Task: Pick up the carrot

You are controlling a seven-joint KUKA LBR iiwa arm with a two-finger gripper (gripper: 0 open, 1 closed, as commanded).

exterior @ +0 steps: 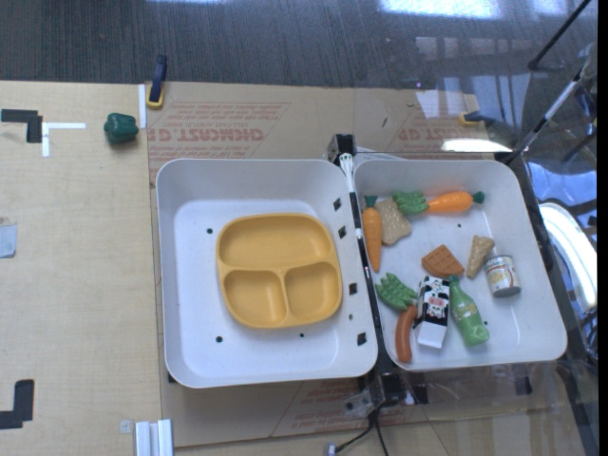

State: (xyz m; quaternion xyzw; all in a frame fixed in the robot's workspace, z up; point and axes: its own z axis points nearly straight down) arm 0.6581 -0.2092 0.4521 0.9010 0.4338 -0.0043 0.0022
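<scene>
At the near end of the right bin (528, 218) a red sausage (406, 333) lies along the left wall. Just beside it stands a cow-print carton (433, 312), and a green bottle (467, 314) lies touching the carton's right side. A green leafy piece (394, 291) sits just behind the sausage. Further right, a small can (501, 275) lies near the right wall. A brown cracker (442, 260) and a pale wedge (479, 252) rest mid-bin, close together.

The carrot (371, 238) lies lengthwise against the right bin's left wall, past the leafy piece, with a slice of toast (392, 222) touching its right side. A second carrot (448, 201) with green leaves lies crosswise at the far end of the bin, its leaves next to the toast.

The left bin (180, 255) holds a yellow divided tray (279, 269) at its middle.

On the far tabletop (66, 255), left of the bins, sits a small green object (121, 128), with a blue and yellow clamp (157, 82) behind it.

I cannot tell whether the tool is released or clenched.
</scene>
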